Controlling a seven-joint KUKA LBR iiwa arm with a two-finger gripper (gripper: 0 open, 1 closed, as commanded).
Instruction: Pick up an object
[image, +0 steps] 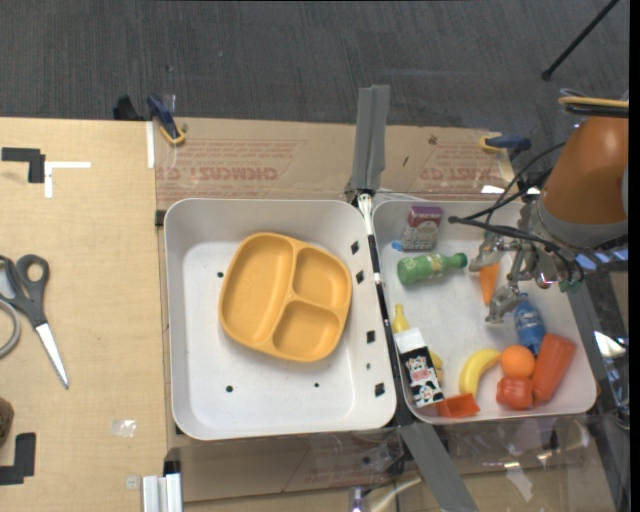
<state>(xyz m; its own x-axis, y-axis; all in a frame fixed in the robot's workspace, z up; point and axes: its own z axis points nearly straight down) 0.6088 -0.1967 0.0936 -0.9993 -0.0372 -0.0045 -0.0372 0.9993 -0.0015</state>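
Jaws (503, 300) of mine hang low in the right bin (455, 204), just above a blue bottle (528, 327) beside a carrot (487, 281); whether they're apart I cannot tell. Crowded toys risk a glancing, slipping grip

Plate (285, 297) in left bin (190, 400)

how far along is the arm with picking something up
Done: the pincer is in the right white bin, above the blue bottle and beside the orange carrot. In hand: nothing visible between its fingers. Left: the grasp and lift; the yellow banana, green bottle and orange ball lie in the bin.
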